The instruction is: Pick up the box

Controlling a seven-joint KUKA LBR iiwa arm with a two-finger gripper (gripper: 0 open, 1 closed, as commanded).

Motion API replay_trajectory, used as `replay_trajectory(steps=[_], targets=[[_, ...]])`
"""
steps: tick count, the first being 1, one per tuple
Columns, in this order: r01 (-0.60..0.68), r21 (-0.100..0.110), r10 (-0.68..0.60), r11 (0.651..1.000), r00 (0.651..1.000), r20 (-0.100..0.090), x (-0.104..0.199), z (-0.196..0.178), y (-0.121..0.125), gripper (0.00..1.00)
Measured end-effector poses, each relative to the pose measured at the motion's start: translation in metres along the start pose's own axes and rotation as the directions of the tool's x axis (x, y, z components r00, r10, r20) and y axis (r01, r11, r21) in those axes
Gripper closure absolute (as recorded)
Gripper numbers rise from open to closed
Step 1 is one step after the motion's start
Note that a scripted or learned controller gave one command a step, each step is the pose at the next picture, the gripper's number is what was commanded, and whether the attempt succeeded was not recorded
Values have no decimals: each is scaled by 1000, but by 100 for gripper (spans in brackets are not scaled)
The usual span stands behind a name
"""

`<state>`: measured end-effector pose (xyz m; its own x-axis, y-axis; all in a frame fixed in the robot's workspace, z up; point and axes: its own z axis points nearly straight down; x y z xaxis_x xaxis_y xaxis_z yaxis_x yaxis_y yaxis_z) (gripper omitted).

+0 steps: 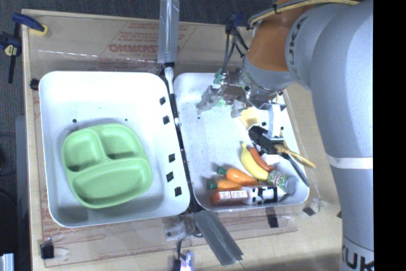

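Camera view: hand (pixel 219 96) hangs low over the right bin's (pixel 196 155) far end; grip unclear.

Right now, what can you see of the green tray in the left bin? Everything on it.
The green tray is a pale green divided plate, plastic by its look, with rounded corners and three sections: two smaller ones at the far side, one long one at the near side. It lies flat and right side up on the floor of the left bin, toward the near left part, turned slightly askew. Nothing lies in its sections and nothing else touches it.
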<state>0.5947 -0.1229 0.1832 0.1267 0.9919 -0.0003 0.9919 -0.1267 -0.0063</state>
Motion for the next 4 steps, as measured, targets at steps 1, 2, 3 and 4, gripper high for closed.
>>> replay_trajectory(steps=[1,2,3,4], targets=[[60,-2,-60,998,998,1,2,92,22,0],[255,-1,-255,967,967,-1,10,30,-15,0],[-24,2,24,1000,1000,-1,-23,93,4,0],[-68,4,68,998,998,-1,-31,93,66,0]])
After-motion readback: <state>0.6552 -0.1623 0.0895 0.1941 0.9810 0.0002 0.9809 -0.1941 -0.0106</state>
